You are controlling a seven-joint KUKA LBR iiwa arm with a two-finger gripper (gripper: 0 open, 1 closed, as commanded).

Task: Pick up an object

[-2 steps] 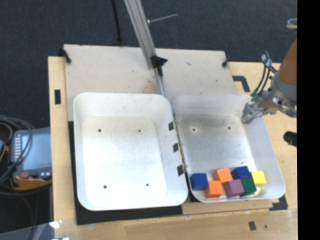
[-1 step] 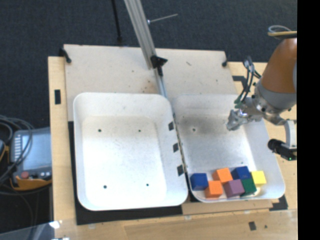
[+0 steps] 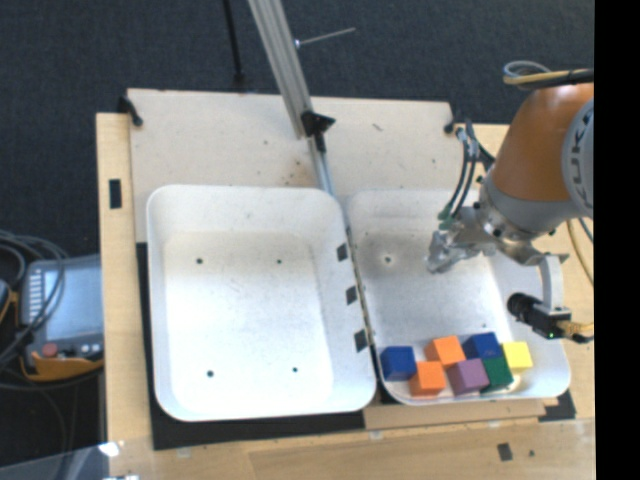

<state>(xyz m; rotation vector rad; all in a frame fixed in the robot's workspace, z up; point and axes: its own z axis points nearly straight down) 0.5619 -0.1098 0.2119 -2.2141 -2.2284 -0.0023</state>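
At the near edge of the right bin [image 3: 395,230] lies a tight cluster of small blocks, touching one another. In the front row I see an orange block [image 3: 430,376], a purple block [image 3: 467,375] and a green block [image 3: 498,372]. Behind them sit a blue block [image 3: 398,361], a second orange block [image 3: 447,349], a second blue block [image 3: 484,345] and a yellow block [image 3: 517,355]. Some blocks partly cover their neighbours, so their full shapes are hard to make out.

The hand [image 3: 443,251] hangs over the middle of the same bin, farther back than the blocks and well apart from them. It is small and grey against the white floor, and I cannot tell how far its fingers are spread. Nothing is visibly held in it. The grey and orange arm [image 3: 540,158] above it is cut off at the right side and hides part of the bin's far right corner.

The left bin [image 3: 250,298] sits beside it on the worktop [image 3: 220,128]. A slanted metal rail [image 3: 285,63] rises behind both bins.
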